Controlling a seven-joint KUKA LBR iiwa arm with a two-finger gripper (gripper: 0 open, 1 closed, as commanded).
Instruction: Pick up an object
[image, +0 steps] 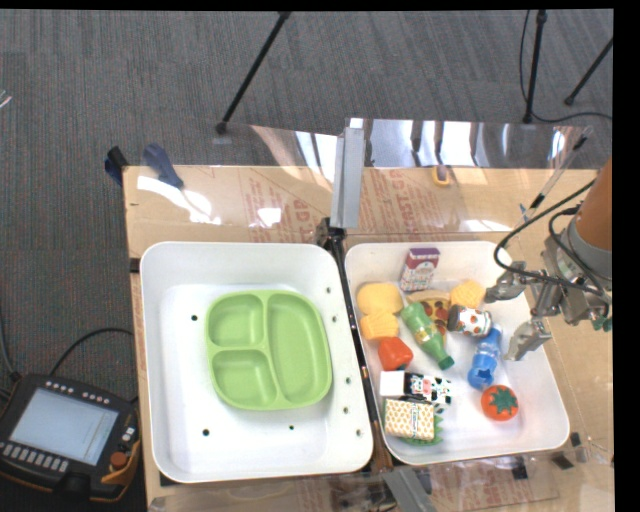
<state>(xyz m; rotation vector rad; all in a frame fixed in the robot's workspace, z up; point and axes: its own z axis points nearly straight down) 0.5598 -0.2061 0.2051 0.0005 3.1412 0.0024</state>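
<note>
We see the grey arm (590, 225) come in from the right, low over the right edge of the right bin (545, 420). Its gripper (517, 318) points down and to the left, and the jaws look spread apart with nothing between them. One finger is up near the yellow toy (467, 294), and the other finger hangs just beside the blue bottle (484, 362). The blue bottle lies in the right bin, a bit tilted, with its open mouth toward us. Near it sits a red tomato (500, 401) with a green top. More toys fill that bin: a green bottle (427, 335) lying down, a small purple carton (420, 268), a black and white cow carton (417, 386), and a green snack box (410, 420). The left bin (170, 290) holds a green plate (269, 350) with three parts. Both bins sit side by side on the desk (250, 205).
</note>
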